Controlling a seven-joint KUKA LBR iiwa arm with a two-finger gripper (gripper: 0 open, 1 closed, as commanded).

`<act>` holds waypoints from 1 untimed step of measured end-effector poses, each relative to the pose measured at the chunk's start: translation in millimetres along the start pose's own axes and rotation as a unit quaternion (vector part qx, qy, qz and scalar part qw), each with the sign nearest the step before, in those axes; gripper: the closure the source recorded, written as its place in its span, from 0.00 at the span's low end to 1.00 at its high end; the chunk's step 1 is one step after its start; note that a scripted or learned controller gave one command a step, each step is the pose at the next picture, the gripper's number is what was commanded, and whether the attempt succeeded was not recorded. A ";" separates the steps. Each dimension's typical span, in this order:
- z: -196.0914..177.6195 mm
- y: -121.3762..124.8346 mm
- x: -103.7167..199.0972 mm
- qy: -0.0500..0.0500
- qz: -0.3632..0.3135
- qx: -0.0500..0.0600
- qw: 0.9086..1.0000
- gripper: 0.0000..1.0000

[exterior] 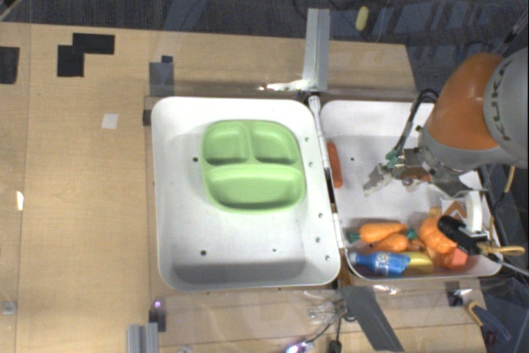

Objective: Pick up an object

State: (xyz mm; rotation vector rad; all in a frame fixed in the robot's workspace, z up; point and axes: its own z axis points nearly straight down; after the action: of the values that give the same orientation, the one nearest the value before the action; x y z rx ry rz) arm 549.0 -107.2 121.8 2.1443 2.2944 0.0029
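Note:
My gripper [382,176] hangs over the middle of the right bin [364,121], above bare white floor. A reddish sausage [333,164] lies along that bin's left wall, a short way left of the gripper. Along the bin's front wall sits a pile: two orange carrots [382,232], a blue bottle [380,263], a yellow piece [421,260] and more orange and red pieces [436,237]. The pile is below and to the right of the gripper, apart from it. I see nothing in the gripper.
The left bin [178,178] holds a green divided plate [250,163] lying flat near its middle. A metal post [317,50] stands behind the seam between the bins. The grey and orange arm [467,116] covers the right bin's right side.

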 end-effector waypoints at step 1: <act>32.9 81.2 -5.3 -0.001 -0.052 -0.005 0.999 0.00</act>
State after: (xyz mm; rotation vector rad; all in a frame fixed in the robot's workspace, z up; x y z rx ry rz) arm 630.5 -107.0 89.1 2.0152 2.3969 0.0113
